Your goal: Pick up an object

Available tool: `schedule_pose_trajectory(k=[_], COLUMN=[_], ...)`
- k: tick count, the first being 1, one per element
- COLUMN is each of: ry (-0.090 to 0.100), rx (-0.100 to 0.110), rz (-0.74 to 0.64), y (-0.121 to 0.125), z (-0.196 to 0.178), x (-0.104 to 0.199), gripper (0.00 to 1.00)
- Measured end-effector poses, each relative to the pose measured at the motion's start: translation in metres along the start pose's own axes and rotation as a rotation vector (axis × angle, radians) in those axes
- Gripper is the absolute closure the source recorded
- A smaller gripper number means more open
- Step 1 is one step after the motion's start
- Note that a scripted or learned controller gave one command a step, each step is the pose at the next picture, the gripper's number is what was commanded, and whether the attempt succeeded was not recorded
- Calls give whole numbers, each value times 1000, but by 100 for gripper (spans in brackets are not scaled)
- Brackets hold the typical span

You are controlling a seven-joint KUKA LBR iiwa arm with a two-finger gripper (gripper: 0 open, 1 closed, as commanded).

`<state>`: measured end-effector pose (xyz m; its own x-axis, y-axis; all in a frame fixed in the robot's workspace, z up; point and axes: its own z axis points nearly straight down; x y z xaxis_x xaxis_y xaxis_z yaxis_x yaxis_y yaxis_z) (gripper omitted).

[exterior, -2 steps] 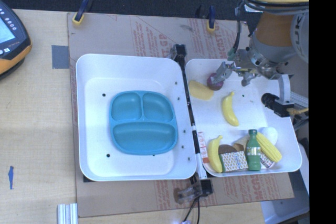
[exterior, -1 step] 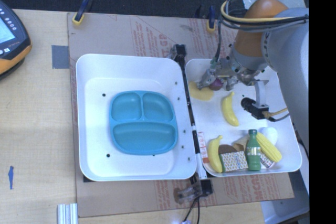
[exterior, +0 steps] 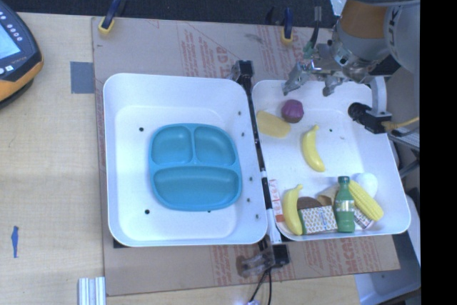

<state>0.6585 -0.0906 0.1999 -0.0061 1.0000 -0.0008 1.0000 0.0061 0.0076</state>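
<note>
Purple plum (exterior: pixel 292 110) near right bin's (exterior: pixel 397 175) far wall; jaws (exterior: pixel 312 79) spread, empty, just beyond it. Risk: descent strikes the wall, or round plum rolls away.
</note>
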Motion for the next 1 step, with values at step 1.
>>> schedule_pose_trajectory(k=[1], ry=[0], rx=[19], rz=[2], y=[-5], z=[114], x=[-10], gripper=[0])
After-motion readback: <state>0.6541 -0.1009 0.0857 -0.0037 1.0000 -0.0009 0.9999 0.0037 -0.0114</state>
